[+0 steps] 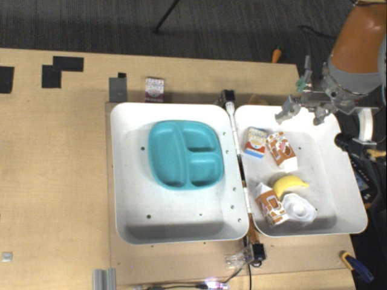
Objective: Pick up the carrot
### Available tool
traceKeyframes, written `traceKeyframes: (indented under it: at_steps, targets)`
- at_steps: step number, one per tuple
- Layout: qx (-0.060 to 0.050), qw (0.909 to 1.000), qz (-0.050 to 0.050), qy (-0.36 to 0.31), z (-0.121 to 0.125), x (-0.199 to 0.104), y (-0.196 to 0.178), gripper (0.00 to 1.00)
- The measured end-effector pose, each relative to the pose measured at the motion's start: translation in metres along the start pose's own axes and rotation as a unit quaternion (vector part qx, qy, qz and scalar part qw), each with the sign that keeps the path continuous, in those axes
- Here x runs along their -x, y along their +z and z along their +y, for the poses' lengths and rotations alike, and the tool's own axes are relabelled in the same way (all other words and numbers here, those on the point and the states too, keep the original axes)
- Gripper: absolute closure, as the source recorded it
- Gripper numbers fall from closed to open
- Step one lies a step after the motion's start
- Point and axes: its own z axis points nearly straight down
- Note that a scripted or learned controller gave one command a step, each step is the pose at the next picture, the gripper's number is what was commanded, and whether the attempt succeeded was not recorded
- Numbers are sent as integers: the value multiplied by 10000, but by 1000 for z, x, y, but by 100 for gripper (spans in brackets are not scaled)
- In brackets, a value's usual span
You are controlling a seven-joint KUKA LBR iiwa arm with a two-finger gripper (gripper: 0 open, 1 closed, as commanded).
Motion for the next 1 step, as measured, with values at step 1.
traceKeyframes:
  at_steps: [1]
  targets:
    - [28, 9996, -15, 298, -46, 32, -44, 0]
